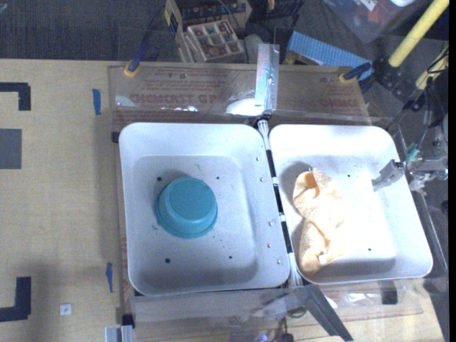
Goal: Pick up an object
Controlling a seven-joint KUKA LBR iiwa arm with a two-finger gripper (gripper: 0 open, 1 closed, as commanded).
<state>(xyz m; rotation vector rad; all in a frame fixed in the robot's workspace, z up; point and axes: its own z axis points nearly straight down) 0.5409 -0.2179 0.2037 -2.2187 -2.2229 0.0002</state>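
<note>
The worktop [57, 212] is pale wood with black marks and small blue tape pieces at the left side of the frame. On it stand two shallow white bins side by side. The left bin [135, 155] holds a blue bowl [187, 206], upside down, a little left of the bin's middle. The right bin [370, 148] holds a crumpled beige cloth [318, 219] in its left half, near the wall between the bins. Behind the bins, at the upper part of the frame, the floor is dark and there are a wooden box with compartments [208, 27], a blue flat object and a yellow bar. The gripper [390, 174] is at the right edge of the right bin, near the rim, well apart from the cloth; whether its fingers are open or closed I cannot tell. Red writing on the sheet behind the bins is too blurred to read.
</note>
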